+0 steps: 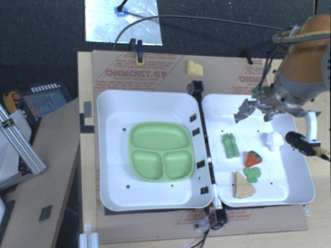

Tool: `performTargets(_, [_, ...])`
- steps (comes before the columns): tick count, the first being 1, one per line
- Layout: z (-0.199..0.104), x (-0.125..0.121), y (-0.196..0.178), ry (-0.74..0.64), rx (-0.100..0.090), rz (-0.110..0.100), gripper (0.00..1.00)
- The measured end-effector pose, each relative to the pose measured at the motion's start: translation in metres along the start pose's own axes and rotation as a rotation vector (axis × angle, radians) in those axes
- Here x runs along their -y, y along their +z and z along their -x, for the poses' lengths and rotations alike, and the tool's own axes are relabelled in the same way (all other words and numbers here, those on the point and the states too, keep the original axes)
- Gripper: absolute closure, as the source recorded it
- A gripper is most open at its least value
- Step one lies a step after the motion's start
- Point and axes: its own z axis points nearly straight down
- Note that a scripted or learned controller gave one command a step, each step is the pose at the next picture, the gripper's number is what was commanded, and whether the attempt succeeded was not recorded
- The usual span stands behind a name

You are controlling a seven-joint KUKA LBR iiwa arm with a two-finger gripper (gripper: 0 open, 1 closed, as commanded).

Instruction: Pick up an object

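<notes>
I see the tool (254, 109) over the right white plastic bin (296, 190), fingers spread apart, gripping nothing, touching nothing. Below it: ribbed green plastic bar (230, 144), small white lump (272, 139), orange-red cone with green leafy base (252, 165), tan wedge (243, 185). Left bin (111, 154) holds a smooth green three-compartment tray (160, 151).

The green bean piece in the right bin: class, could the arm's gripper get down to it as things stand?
Probably yes. The green bean piece lies by itself on the right bin's floor, apart from the other toys, and the gripper hangs above that bin with nothing between them.
</notes>
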Motion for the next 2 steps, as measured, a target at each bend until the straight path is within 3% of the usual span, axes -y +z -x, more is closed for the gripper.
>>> performTargets(2, [0.005,-0.015,0.095,0.002,0.000,-0.003,0.00])
